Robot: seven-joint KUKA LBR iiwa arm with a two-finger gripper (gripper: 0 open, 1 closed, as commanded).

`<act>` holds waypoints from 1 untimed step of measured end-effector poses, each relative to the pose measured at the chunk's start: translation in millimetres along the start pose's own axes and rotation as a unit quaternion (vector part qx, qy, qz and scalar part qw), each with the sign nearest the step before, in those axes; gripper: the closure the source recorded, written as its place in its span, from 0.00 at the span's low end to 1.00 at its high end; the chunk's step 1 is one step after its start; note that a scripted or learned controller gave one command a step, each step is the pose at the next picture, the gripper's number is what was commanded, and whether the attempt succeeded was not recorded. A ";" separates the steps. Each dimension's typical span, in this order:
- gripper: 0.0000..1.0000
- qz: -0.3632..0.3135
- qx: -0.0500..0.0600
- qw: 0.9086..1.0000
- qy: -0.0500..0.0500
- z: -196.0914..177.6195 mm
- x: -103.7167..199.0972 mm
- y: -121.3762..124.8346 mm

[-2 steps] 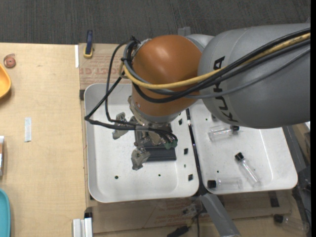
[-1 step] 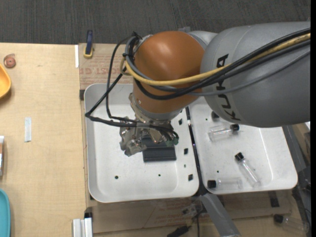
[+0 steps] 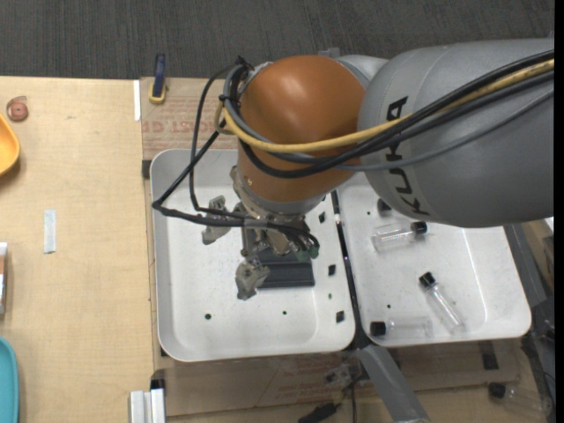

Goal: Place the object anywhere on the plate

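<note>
Low Over the Left Bin, Hand Above a Dark Block

Evidently the grey arm with its orange band [image 3: 300, 113] reaches in from the right and hangs low over the left shallow white bin [image 3: 189, 324], its bulk covering much of that bin's upper half. The hand [image 3: 264, 267] sits beneath the wrist, pointing down, with a metal finger [image 3: 249, 278] visible at its lower left. Directly beside that finger lies a dark flat rectangular block [image 3: 289, 275], which looks like the thing the arm is working on. Whether the block is gripped or merely lies under the hand I cannot tell, nor how far apart the fingers stand; the wrist and black cables [image 3: 189, 214] hide too much.

The right shallow white bin [image 3: 493, 320] holds three clear plastic vials with black caps [image 3: 441, 300], scattered well apart, probably left as clutter for other tries. No plate can be made out in either bin. An orange curved object [image 3: 7, 148] shows at the left edge of the wooden bench [image 3: 79, 280], and a teal one [image 3: 7, 382] lower down; either might be the target, but both are cut off by the frame. Judging by the low posture, the arm is at the grasping stage, placing not yet begun.
</note>
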State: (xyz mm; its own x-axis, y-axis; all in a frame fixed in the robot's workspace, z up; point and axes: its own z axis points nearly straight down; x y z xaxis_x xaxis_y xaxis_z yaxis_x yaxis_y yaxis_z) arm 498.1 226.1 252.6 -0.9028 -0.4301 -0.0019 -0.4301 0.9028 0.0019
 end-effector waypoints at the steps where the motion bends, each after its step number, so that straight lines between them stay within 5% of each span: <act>1: 0.00 -0.024 0.001 1.000 -0.002 -136.2 -126.2 -61.7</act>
State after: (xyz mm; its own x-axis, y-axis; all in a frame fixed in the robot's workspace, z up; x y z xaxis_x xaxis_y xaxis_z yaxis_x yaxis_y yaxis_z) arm 638.5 224.3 388.9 -0.8811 -0.4728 -0.0052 -0.4728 0.8812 -0.0001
